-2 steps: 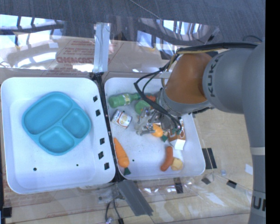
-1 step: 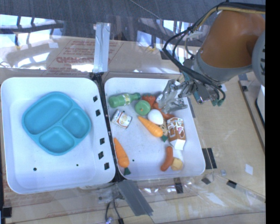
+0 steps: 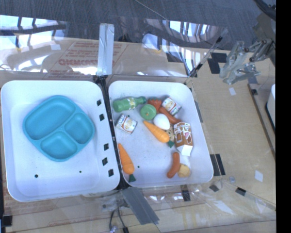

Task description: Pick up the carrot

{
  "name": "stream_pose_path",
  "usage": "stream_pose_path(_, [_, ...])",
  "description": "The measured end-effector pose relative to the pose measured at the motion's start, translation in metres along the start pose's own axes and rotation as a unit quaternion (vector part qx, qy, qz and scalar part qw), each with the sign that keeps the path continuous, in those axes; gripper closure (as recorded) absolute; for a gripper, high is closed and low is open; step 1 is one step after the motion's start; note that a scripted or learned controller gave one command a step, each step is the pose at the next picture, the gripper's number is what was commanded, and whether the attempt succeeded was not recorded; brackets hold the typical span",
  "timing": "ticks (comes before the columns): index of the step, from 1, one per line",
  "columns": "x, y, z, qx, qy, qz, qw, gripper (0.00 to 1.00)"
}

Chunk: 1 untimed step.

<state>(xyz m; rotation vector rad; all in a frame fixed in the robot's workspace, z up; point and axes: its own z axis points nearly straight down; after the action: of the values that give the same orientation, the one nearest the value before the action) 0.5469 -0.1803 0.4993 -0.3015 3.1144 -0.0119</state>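
Note:
Two orange carrots lie in the right bin (image 3: 203,154). One carrot (image 3: 156,131) rests near the bin's middle, its green top pointing lower right, touching a white egg (image 3: 161,121). A second carrot (image 3: 126,161) lies along the bin's left wall near the front, green top toward the front. My gripper (image 3: 238,66) hangs above the bare bench past the right bin's back right corner, well away from both carrots. Nothing shows between its fingers.
In the right bin there are also a green bottle (image 3: 128,103), a green round fruit (image 3: 148,111), two small cans (image 3: 126,124) (image 3: 170,106), a carton (image 3: 183,135) and a brown sausage (image 3: 173,164). The left bin (image 3: 14,178) holds a blue divided plate (image 3: 58,126).

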Motion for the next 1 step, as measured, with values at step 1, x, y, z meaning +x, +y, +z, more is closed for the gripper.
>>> stream_pose_path(1, [0.0275,-0.0256,0.0064,-0.005,0.005,-0.167,0.9860,1.00])
